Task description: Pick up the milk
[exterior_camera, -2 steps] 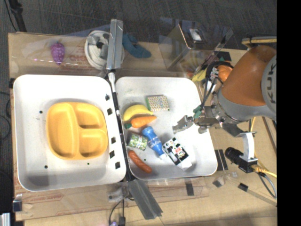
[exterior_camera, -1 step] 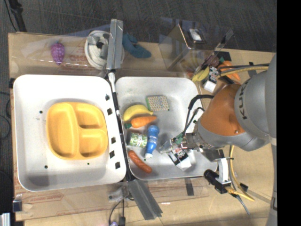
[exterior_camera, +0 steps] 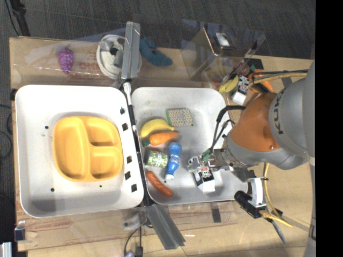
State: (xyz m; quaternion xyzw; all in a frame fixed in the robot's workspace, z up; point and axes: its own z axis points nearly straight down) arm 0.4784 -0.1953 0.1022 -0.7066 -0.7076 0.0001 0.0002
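Note:
The milk [exterior_camera: 207, 182] is a small white carton with dark markings, lying near the front wall of the right bin [exterior_camera: 206, 98]. My gripper [exterior_camera: 202, 165] hangs right over the carton's upper end and hides part of it. From this angle I cannot see whether it touches or holds the carton. The grey arm with its orange band [exterior_camera: 257, 127] reaches in from the right, above the bin's right side.
Left of the milk lie a blue bottle [exterior_camera: 173, 160], a green can [exterior_camera: 157, 158], a sausage [exterior_camera: 159, 183], a carrot [exterior_camera: 163, 138], a banana [exterior_camera: 155, 126] and a sponge [exterior_camera: 179, 116]. The left bin [exterior_camera: 32, 106] holds a yellow divided tray [exterior_camera: 88, 146].

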